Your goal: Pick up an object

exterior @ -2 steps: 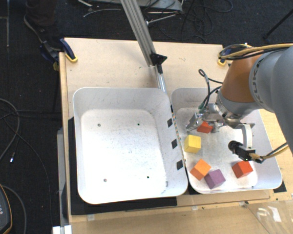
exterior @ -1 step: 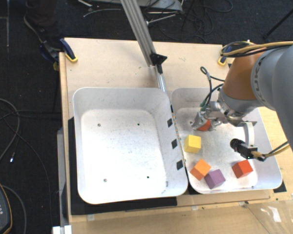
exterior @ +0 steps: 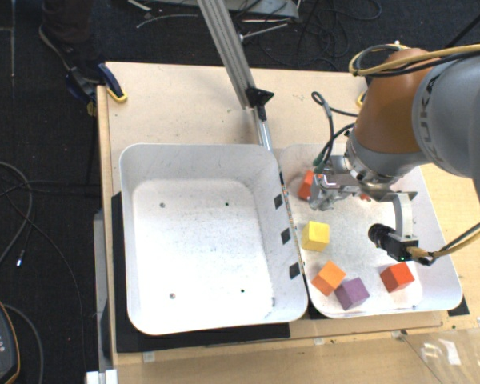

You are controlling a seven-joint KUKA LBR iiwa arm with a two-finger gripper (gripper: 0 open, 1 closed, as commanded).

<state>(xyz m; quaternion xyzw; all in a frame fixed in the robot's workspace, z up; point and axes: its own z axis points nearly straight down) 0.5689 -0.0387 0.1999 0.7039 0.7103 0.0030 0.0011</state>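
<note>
The yellow cube (exterior: 316,235) makes a handy landmark: it sits in the right bin (exterior: 432,290) close to that bin's left wall, with an orange cube (exterior: 330,278) and a purple cube (exterior: 352,293) just below it, a red cube (exterior: 398,277) off to its lower right, and bare floor between them. The gripper (exterior: 326,189) hangs just above the yellow cube beside an orange-red block (exterior: 306,186), but whether its fingers are spread or closed can't be told from here.
</note>
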